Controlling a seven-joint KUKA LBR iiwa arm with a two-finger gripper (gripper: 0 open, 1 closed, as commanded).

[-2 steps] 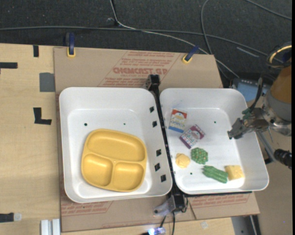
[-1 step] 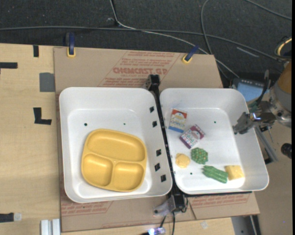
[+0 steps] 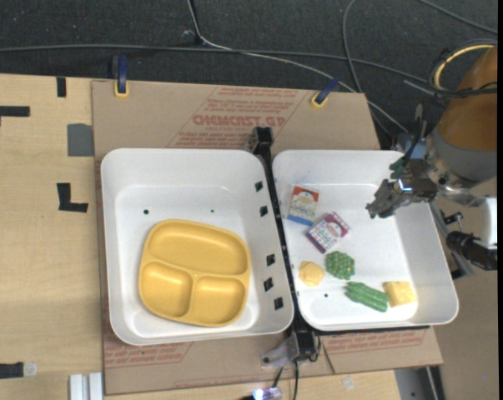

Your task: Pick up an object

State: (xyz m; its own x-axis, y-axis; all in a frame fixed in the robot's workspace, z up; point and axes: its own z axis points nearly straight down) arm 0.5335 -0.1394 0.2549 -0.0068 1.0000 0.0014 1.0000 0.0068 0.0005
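Right now I see the hand (image 3: 384, 205) hanging over the upper right part of the right bin (image 3: 418, 248), dark and small from my camera, and I cannot tell how it is set; nothing shows between its tips. Above it the grey arm with its orange band (image 3: 472, 73) comes in from the right edge. I count six loose things in that bin, all to the left of and below the hand. Nearest are a small red and white packet (image 3: 304, 202) by the bin's left wall and a purple packet (image 3: 327, 231) just below and right of it. Further down lie one round green piece (image 3: 340, 264), one yellow lump (image 3: 312, 273) beside it on the left, one long green vegetable-shaped toy (image 3: 367, 296) and one yellow block (image 3: 399, 292) touching or nearly touching its right end. None of them touches the hand. The left bin (image 3: 118, 182) holds one yellow tray (image 3: 194, 272) with three compartments. Both bins sit on a cardboard sheet (image 3: 234, 111) on the table (image 3: 26, 223).
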